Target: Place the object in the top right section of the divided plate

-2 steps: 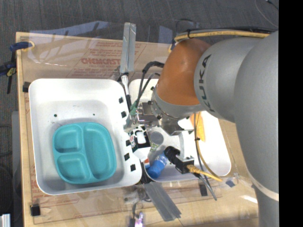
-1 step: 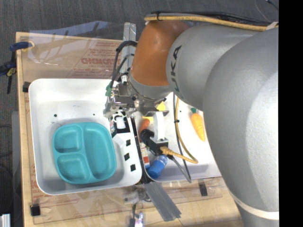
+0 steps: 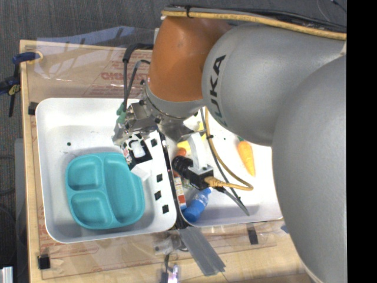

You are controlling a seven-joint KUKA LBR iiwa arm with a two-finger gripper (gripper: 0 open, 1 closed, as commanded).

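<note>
Open above the divided plate [image 3: 105,191] and left bin [image 3: 53,128] floor; blocked over the right bin [image 3: 259,208] by the arm [image 3: 247,81].

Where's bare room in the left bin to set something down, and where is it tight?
The left white bin has bare floor along its far side, between its rim and the teal divided plate, and a narrower strip on the plate's left. The plate's sections look bare. It is crowded at the plate's right edge, where the gripper hangs; the orange carrot-shaped toy lies in the right bin.

Glossy plastic plate [image 3: 105,192]; wooden bench [image 3: 259,258]
</note>
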